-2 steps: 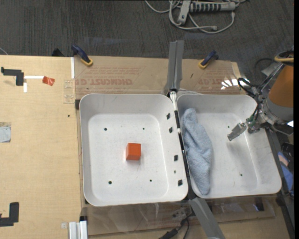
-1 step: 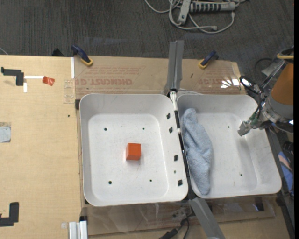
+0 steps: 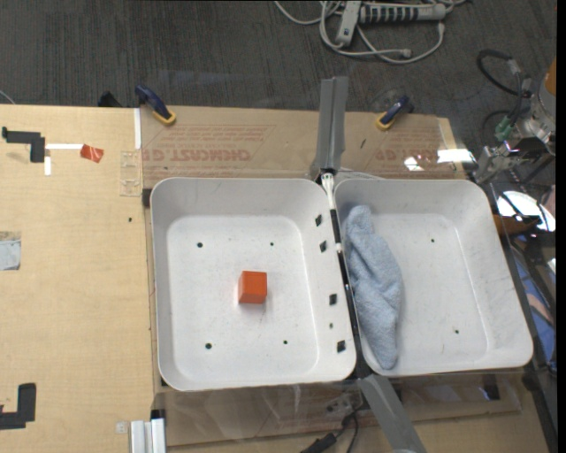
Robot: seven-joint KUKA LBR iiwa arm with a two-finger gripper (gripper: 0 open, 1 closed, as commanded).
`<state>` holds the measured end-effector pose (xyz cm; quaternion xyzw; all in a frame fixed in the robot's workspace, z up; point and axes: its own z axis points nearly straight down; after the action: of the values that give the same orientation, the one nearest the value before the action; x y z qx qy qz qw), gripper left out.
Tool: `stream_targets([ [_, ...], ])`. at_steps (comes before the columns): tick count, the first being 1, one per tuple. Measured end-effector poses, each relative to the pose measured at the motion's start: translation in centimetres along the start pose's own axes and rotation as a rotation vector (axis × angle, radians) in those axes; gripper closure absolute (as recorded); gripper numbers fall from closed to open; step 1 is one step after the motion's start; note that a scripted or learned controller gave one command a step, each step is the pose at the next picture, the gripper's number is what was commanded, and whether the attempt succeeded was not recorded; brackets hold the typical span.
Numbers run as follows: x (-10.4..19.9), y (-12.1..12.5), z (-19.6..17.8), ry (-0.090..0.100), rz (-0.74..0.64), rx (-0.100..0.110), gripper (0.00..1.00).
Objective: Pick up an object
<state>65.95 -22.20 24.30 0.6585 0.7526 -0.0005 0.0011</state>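
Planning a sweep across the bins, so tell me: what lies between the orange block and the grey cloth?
In the camera view, bare white bin floor, then the two bins' adjoining rims with black clips, separate the orange block from the grey cloth.

Robotics lab — plywood bench point(image 3: 71, 292) with clamps point(image 3: 155, 103) pinning cardboard point(image 3: 230, 146), two white bins point(image 3: 164, 292) side by side, power strip point(image 3: 398, 12) and loose cables point(image 3: 371, 40) on dark carpet — test rig setup.
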Motion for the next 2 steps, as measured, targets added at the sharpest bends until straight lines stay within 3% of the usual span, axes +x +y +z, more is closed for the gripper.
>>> stream_targets([
  [2,0.04,0.01,2.22,0.0,-0.241,0.0,1.0],
])
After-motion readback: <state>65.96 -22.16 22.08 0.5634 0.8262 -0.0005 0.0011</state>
